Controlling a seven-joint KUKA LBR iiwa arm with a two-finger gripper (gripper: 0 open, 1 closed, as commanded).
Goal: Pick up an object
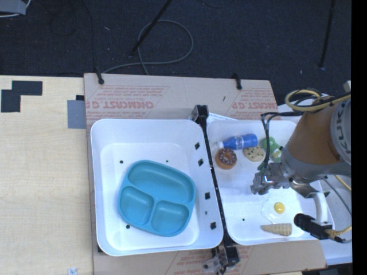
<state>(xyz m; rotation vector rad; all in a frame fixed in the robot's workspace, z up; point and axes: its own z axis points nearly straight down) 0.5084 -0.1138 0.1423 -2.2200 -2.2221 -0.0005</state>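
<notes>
Egg (277, 209) just below gripper (262, 186).

One fixed overhead camera, slanted down on both bins (97, 153).

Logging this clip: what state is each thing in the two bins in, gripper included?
Blue divided tray: flat, upright, in left bin.
Blue bottle: lying on its side, right bin.
Donut: lying flat.
Cookie: flat.
Fried egg: flat.
Cone: on its side.
Gripper: low over right bin.
</notes>
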